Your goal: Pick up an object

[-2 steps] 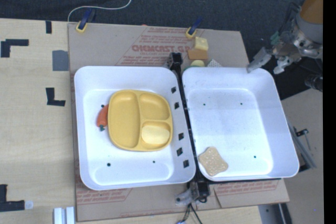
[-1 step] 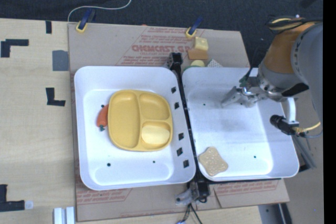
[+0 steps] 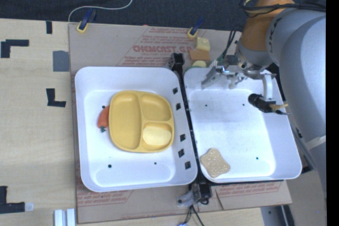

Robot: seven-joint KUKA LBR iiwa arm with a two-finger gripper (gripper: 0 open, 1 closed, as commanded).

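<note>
Arm (image 3: 296, 45): we see it lean over the far end of the right bin (image 3: 233, 124), so the jaws hang just above the bin's back edge.
Jaws: we cannot tell if they are wide or narrow, and we see nothing in them.
Cracker (image 3: 214, 162): it lies flat in the same bin, well apart from the jaws, at the corner across from them. It is tan, bumpy and thin. We think it is the handiest thing to pick.
Left bin (image 3: 82, 129): farther from the jaws, it holds a yellow plate (image 3: 132, 114) with an orange thing (image 3: 103, 118) touching its far side.
Blocks (image 3: 201, 49): they sit on the counter (image 3: 159, 47), just beside the jaws, outside the bins.
</note>
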